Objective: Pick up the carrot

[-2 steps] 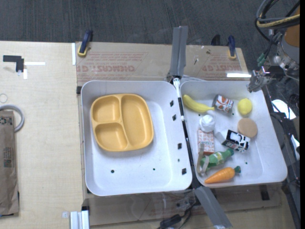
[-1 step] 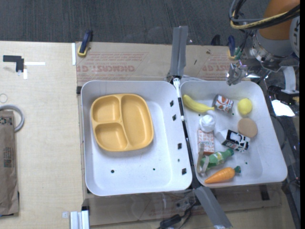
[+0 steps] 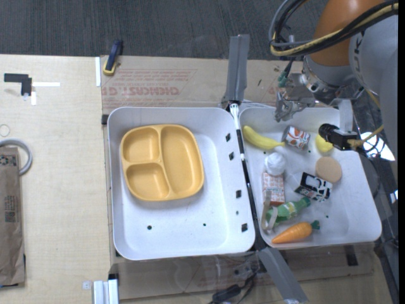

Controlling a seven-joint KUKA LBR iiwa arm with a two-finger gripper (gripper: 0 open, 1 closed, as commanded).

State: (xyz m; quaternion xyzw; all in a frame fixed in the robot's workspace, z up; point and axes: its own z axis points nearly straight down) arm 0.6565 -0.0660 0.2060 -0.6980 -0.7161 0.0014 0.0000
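An orange carrot (image 3: 295, 232) with a green top lies at the near edge of the right bin (image 3: 362, 230), pointing left. My gripper (image 3: 286, 109) hangs over the far left corner of that bin, well away from the carrot and above the banana (image 3: 261, 139). Its fingers point down and nothing shows between them.
The right bin also holds a small can (image 3: 295, 137), a white bottle (image 3: 274, 164), a red carton (image 3: 273, 189), a green bottle (image 3: 286, 211), a tan round piece (image 3: 328, 169), a black-and-white pack (image 3: 314, 185) and a yellow item (image 3: 324, 144). The left bin (image 3: 183, 233) holds a yellow divided plate (image 3: 162, 162).
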